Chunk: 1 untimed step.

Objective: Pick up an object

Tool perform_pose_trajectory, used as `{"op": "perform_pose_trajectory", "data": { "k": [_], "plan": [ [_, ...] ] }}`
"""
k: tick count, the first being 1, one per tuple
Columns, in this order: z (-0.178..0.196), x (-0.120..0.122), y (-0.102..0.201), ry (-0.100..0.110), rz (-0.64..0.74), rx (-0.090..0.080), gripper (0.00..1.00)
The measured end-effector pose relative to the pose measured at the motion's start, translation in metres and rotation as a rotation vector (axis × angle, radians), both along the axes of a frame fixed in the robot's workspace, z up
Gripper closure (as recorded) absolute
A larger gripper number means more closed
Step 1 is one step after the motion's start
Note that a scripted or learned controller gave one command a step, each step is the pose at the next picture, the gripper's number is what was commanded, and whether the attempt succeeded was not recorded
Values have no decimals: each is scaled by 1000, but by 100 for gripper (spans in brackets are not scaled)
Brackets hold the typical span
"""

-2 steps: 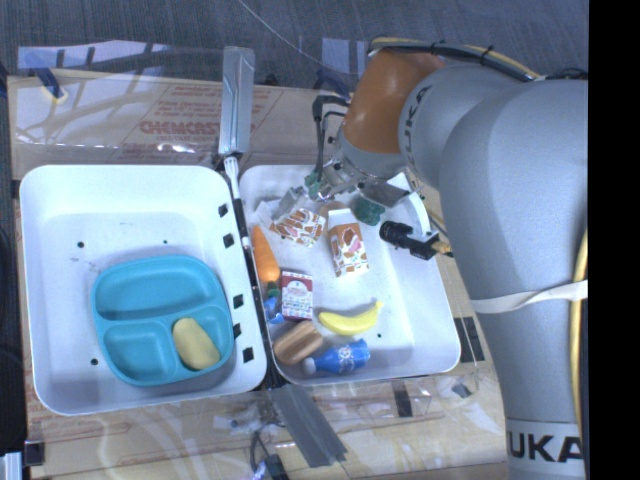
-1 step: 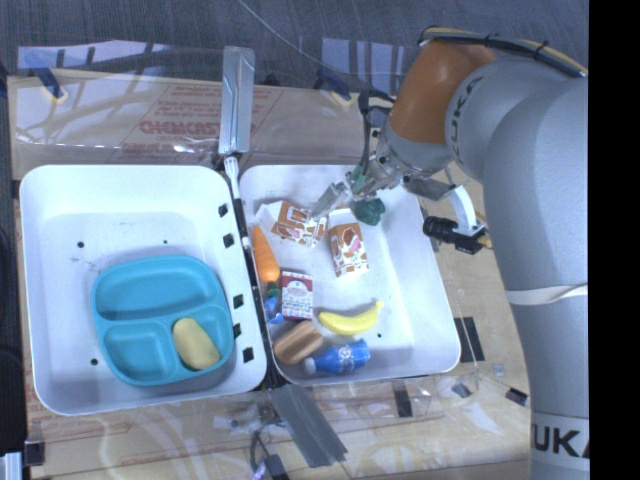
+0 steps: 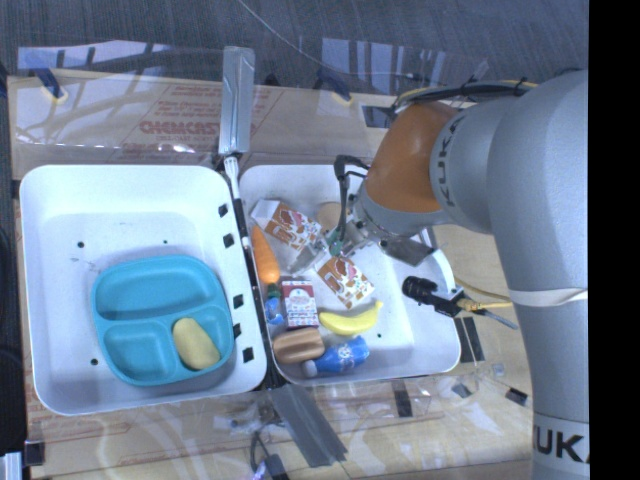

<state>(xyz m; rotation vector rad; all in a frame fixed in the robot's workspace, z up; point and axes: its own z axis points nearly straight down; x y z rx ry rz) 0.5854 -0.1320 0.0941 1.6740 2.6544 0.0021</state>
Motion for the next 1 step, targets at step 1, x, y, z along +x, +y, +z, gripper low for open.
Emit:
{"op": "perform_pose_trajectory", "data": {
  "k": [1],
  "plan": [
    [-1,-63,-10,3,-120,0,0]
  ]
}}
